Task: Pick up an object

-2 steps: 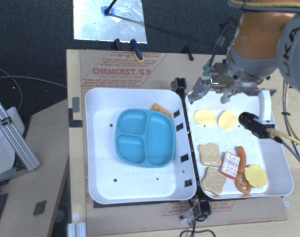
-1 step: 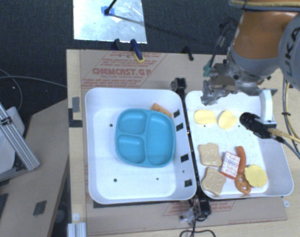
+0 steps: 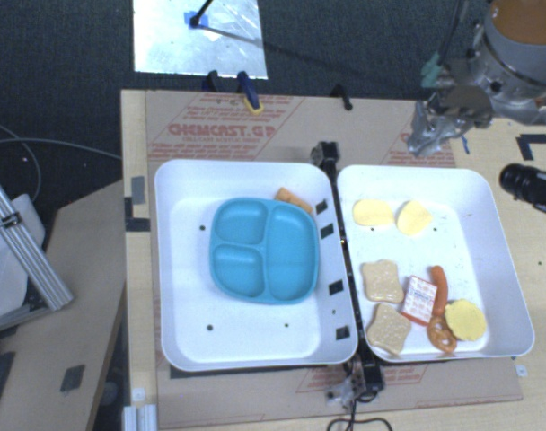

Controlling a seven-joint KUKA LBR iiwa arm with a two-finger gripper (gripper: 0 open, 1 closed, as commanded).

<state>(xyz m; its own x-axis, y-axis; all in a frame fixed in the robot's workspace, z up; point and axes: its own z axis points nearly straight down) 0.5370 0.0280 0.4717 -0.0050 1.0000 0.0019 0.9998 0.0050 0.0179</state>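
Two white bins lie side by side on a brown cardboard sheet (image 3: 224, 128) with red print. The left bin (image 3: 179, 268) holds a blue divided plate (image 3: 264, 250) near its middle. The right bin (image 3: 488, 232) touches the left one, and black clips (image 3: 327, 232) sit along the seam between them. At the far edge of the cardboard is a blue clamp (image 3: 249, 92). Beyond it, a shiny silver sheet (image 3: 179, 34) lies on the dark floor. An aluminium frame (image 3: 22, 250) stands at the left.

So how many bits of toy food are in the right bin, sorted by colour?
Yellow: 3
Tan bread slices: 2
Red and white packet: 1
Red-orange sausage: 1
Brown pretzel: 1
Total: 8
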